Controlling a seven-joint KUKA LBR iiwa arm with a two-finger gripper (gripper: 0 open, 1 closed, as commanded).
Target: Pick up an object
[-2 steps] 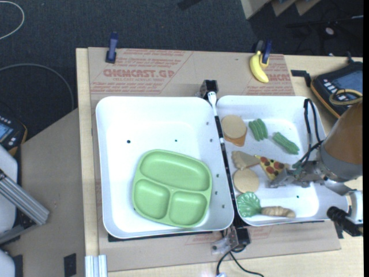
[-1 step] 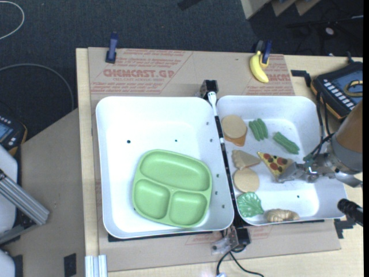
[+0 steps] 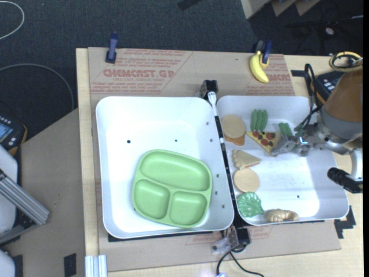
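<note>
**Gripper low in right bin**

The grey two-finger gripper is seen low in the right shallow white bin, just beside the flat pizza-slice toy. Finger state cannot be told. A green divided plastic tray is placed in the left white bin.

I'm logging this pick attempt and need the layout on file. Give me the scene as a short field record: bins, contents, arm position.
left bin: holds a green divided tray
right bin: toy foods, namely bun, green beans, pizza slice, round cracker, leafy green, tan piece
outside bins: banana on the bench, at the far edge
arm: enters from the right
tool: low over the right bin, beside the pizza slice
held object: none visible
</note>
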